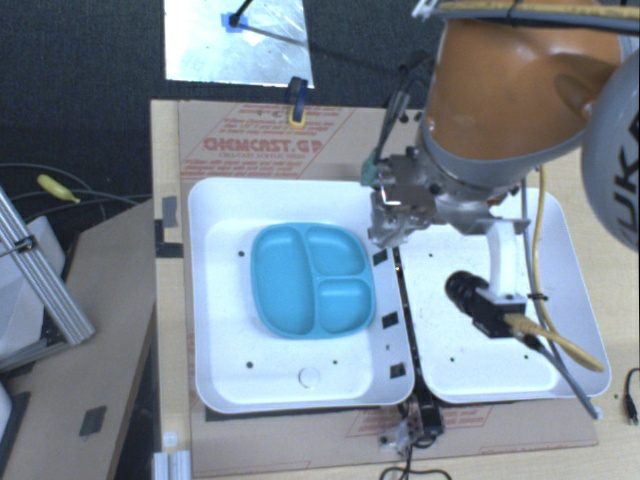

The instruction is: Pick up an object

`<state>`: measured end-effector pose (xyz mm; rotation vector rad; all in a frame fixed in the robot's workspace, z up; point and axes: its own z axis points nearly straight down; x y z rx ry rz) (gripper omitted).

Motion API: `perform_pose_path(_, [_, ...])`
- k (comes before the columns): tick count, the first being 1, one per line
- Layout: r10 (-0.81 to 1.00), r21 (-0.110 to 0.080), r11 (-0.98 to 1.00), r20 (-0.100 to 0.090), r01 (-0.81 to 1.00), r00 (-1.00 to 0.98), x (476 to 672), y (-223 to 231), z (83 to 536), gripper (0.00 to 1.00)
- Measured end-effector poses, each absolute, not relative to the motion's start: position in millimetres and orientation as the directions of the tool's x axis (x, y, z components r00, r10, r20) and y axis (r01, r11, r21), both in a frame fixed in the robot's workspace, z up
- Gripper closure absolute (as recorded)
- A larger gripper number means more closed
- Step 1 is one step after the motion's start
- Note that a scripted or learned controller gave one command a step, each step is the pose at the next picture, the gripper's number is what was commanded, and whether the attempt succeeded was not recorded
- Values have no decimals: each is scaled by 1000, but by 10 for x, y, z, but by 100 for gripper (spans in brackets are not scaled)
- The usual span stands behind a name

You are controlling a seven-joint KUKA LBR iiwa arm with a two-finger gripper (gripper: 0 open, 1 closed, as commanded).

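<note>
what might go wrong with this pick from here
1. The end effector hangs by the seam where the left bin and right bin meet; going straight down may strike their rims.
2. The blue divided plate is wide and shallow, so a grip on its edge may well slip.

Blue three-compartment plate [312, 279], lying flat, in left bin [225, 353]
</note>
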<state>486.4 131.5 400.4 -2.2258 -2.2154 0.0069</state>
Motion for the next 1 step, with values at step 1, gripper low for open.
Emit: perform_pose_path(1, [1000,5,9,4,1000,-9,4864,1934,4381,100])
